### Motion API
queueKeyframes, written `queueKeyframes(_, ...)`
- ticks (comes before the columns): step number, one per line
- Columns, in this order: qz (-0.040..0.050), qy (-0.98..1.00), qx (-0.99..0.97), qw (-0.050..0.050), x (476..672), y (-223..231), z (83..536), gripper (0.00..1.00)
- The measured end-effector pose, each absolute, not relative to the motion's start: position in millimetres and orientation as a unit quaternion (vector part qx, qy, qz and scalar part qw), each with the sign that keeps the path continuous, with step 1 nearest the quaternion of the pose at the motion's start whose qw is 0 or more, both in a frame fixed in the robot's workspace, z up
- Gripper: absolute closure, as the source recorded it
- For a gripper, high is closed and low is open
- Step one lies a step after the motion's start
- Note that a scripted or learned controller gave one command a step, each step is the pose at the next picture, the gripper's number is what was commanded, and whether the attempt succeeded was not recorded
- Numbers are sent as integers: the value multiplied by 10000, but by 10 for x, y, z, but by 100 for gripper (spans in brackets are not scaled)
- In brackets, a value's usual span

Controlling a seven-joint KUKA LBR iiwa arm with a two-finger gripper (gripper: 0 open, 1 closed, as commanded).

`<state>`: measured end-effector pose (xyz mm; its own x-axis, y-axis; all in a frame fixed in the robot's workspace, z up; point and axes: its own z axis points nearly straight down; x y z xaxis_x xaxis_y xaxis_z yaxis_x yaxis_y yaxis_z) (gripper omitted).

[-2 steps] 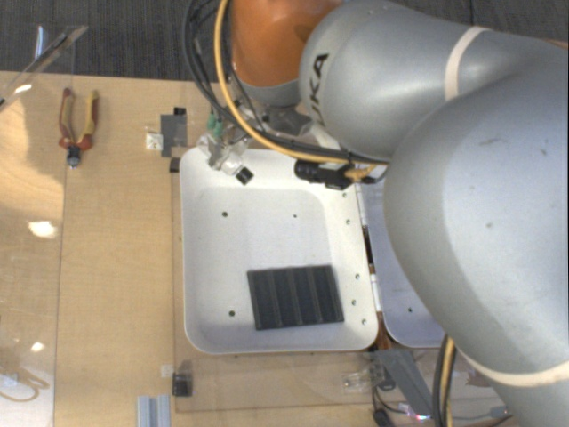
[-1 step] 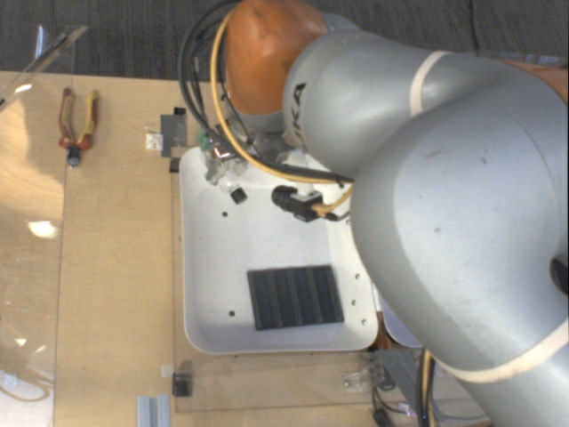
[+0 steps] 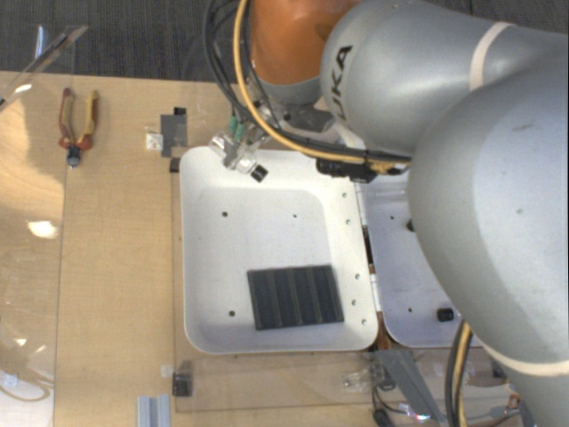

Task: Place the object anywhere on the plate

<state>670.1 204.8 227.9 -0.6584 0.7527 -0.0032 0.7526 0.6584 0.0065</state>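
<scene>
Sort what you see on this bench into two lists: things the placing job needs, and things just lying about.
Job:
gripper, at the left bin's far corner
dark ribbed plate in that bin

Lying about:
red-handled pliers on the bench
right bin
small black block near the bench's front edge

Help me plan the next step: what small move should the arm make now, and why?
Probably carry the end effector toward the dark ribbed plate. It sits at the far corner of the left bin, while the plate lies at the near side. Whether it holds an object is unclear.
</scene>
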Motion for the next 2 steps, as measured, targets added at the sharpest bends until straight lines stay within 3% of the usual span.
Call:
queueKeyframes(1, 22, 9847, 1743, 32, 6620, 2281, 2190, 100)
queueKeyframes(2, 18, 9848, 1736, 20, 6543, 2352, 1568, 100)
